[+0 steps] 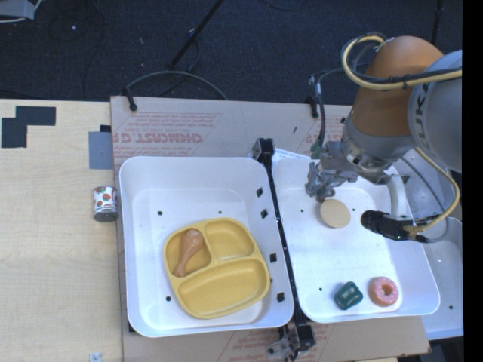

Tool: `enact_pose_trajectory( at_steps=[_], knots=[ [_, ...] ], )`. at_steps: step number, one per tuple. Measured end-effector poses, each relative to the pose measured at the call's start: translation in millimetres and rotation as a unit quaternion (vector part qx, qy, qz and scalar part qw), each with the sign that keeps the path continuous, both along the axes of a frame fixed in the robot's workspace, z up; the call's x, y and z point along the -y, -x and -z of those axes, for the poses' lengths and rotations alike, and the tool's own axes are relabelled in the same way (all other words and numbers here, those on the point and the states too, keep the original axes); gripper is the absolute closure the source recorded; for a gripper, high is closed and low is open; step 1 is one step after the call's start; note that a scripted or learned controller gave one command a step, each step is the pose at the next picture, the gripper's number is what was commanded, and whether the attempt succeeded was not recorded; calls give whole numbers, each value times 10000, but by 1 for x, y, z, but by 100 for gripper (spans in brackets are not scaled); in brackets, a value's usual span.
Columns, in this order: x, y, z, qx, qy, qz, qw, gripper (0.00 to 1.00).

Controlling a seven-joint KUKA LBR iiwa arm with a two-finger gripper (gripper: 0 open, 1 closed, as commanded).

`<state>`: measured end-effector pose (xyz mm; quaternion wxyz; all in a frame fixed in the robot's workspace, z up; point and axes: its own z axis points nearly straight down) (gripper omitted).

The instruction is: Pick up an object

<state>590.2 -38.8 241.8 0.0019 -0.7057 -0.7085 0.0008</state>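
Arm: the grey arm with its orange band comes in from the upper right of the frame and bends down over the right bin.
Gripper: the gripper hangs low at the upper left of the right bin, just above and to the left of the biscuit, close enough that its tip seems to meet the biscuit's edge.
Jaws: I cannot tell from here how they stand; the metal at the tip is dark and bunched, and nothing shows between the fingers.
Likely target: the round tan biscuit, lying flat on the bin floor; I'd judge it the thing being gone for, since the tool is right beside it.
Other choices: a green block and a pink doughnut sit side by side near the lower edge of the right bin, well apart from the tool.
Left bin: the left bin holds a yellow divided plate with a drumstick in its upper left section.
Outside: a small patterned can lies on the bench, left of the bins.
Risk: a flat, thin disc gives the fingers little to catch, so a slip seems likely.
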Motion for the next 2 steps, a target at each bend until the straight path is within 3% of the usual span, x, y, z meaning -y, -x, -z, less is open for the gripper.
enact_pose_trajectory(
  at_steps=[1, 2],
  knots=[
    [-50, -12, 14, 0, 3, 3, 10000, 100],
    [-106, -18, 5, 9, -1, -6, 10000, 100]
  ],
)
